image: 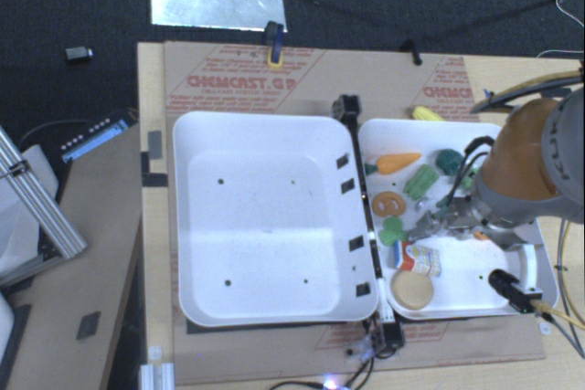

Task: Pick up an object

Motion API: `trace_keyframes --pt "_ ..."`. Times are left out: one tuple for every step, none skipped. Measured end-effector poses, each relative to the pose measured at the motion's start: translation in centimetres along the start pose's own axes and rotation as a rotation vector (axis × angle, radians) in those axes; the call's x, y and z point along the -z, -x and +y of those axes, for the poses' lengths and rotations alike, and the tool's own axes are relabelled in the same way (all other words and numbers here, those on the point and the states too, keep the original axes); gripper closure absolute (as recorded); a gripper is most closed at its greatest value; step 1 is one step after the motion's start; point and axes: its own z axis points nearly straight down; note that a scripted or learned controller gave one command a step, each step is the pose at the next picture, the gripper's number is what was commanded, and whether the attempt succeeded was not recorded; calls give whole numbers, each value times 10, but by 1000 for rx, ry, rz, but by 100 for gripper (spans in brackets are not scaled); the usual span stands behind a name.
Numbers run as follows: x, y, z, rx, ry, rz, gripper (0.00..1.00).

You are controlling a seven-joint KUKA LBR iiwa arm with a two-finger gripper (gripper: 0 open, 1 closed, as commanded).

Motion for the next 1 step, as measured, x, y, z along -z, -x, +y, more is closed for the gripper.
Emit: trace_keyframes --pt "4 -49 -41 5 4 -1 0"
